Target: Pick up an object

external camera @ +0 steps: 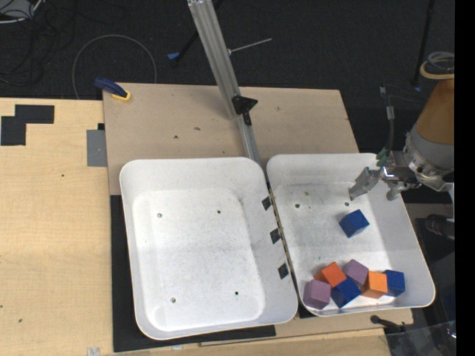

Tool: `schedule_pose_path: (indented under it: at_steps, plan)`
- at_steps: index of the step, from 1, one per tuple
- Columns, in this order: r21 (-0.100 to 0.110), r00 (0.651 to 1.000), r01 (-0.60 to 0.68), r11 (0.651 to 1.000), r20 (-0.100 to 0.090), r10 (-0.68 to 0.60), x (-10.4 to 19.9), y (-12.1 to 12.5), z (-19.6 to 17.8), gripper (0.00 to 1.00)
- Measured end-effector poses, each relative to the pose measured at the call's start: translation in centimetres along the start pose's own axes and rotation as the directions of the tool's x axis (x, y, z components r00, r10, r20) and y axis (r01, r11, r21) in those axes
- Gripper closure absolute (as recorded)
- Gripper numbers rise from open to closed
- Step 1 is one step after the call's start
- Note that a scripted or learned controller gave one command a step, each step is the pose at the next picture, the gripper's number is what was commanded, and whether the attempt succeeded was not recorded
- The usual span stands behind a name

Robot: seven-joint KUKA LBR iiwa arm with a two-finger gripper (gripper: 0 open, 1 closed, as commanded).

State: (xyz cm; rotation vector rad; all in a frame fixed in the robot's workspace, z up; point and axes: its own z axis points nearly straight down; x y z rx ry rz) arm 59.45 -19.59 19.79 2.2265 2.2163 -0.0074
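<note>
Claw [377, 184] hangs open and empty over the right bin's [312, 170] far right side, just past the lone blue cube [354, 223], so it could drop beside the cube and grab nothing.

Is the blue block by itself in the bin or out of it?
In. The blue block lies on the floor of the right bin, apart from the pile of blocks in the bin's near corner.
</note>
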Motion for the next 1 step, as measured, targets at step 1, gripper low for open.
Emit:
schedule_pose_path:
  at_steps: [1]
  plan:
    - [-0.003, 1.0, 0.003, 1.0, -0.005, -0.003, -1.28, 0.23, 10.79, 0.0]
